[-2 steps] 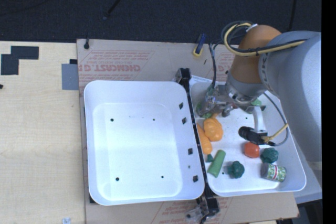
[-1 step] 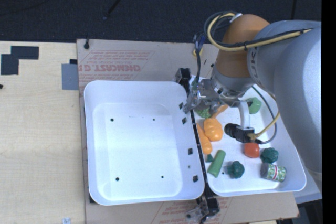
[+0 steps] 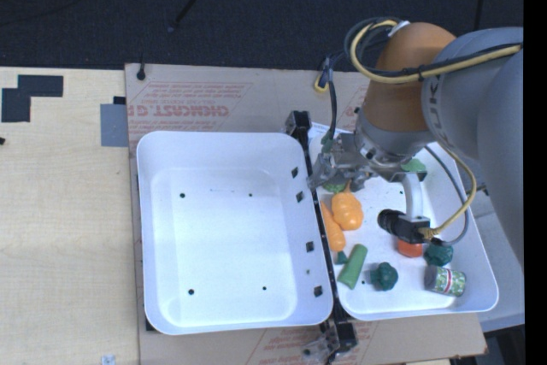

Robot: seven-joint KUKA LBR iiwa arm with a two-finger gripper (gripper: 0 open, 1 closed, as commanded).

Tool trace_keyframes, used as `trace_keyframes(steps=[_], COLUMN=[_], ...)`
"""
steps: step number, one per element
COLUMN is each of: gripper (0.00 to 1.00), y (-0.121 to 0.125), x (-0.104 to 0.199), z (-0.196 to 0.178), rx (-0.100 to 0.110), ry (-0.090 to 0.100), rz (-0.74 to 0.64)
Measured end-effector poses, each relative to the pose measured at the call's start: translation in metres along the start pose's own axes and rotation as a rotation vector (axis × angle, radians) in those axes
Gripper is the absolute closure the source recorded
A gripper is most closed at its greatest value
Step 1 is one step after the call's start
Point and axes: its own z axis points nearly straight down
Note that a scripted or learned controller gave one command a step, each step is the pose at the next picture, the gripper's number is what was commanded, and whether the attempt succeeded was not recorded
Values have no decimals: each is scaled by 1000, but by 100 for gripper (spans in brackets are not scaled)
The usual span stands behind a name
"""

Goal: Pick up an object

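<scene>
- While the pincer (image 3: 340, 171) hangs low over the right bin (image 3: 479, 269), right at that bin's far-left corner, I cannot tell from this angle how it is set; the metal there is a dark tangle against the bin wall.
- Just below it, nearly touching, sits a yellow-orange rounded piece (image 3: 346, 210), and that looks like the likeliest target.
- Beside that one, hard against the bin's left wall, lies an orange carrot-like piece (image 3: 331, 231).
- Further toward the near edge: a green stick (image 3: 352, 265) lying at a slant, then a dark green lump (image 3: 385, 275).
- Out to the right of those, a red piece (image 3: 409, 248) part-hidden under a black fitting, another dark green lump (image 3: 439, 253), and a small can (image 3: 446, 279) on its side.
- Every one of them rests on the bin floor, so by my reading nothing is lifted yet.
- Progress, as a judgement: the approach is made, but the grasp and the lift are both yet to come.
- Away to the pincer's left, the left bin (image 3: 162, 184) sits on the table (image 3: 60, 226).
</scene>
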Motion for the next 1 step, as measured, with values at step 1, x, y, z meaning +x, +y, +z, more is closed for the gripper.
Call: trace_keyframes(steps=[1], gripper=[100], y=[-1], x=[51], z=[-28], rx=[-3], ry=[0], rz=[-8])
